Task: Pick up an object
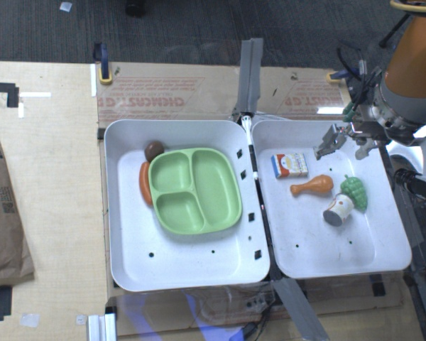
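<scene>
Drumstick (313,186): you had it in the right bin (383,261), long axis across, thin end toward the green tray (196,190).
Texture: smooth, tan, plastic-looking.
End effector (346,140): above drumstick, fingers apart, empty.

Gripper (346,141) above right bin (383,258), fingers empty, nr carton (290,165).

The arm (410,55) is showing a broad orange band above a grey wrist section, with black cables looping beside it, and it is ending in a dark metal end effector (344,142) built from thin grey fingers and small brackets.
</scene>
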